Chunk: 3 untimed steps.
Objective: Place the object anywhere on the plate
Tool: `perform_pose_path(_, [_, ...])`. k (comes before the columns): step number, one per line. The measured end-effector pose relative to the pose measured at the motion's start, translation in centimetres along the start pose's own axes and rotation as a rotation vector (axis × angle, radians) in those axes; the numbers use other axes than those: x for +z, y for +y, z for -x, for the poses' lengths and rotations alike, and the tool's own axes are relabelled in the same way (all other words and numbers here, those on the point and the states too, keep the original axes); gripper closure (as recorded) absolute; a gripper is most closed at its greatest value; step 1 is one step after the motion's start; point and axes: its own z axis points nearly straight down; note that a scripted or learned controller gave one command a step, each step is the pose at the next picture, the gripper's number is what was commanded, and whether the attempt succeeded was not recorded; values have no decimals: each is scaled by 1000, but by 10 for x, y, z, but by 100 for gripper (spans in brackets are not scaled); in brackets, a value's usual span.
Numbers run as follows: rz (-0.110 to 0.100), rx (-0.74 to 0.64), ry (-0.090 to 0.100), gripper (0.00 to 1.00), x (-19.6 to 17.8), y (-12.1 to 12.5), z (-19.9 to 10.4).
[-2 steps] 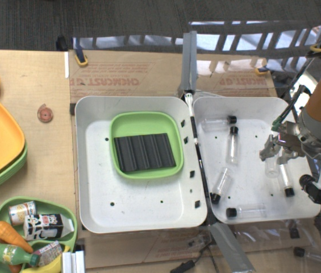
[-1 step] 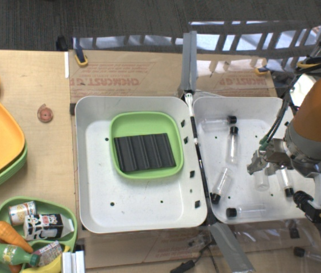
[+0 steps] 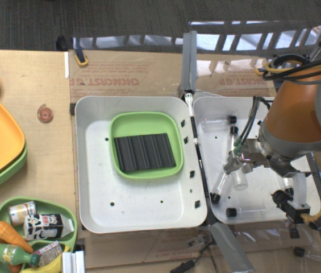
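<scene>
Hovering low in the right bin (image 3: 262, 212), right of the plate (image 3: 146, 122), tool (image 3: 235, 165) just above a clear cup (image 3: 238, 179); grip state impossible to tell. Cup well apart from plate. Pickup unconfirmed, carry and placing left.

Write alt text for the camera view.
A grey and orange robot arm reaches over the right white bin, its gripper low above it. In the left bin, a green plate holds a dark ridged block.
</scene>
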Motion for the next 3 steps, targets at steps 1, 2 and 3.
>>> perform_pose_path(1, [0, -172, -1, 100, -2, 28, -33])
perform_pose_path(2, [-1, -221, -1, 100, 10, 91, -86])
perform_pose_path(3, [-1, -221, -1, 0, 10, 91, -86])
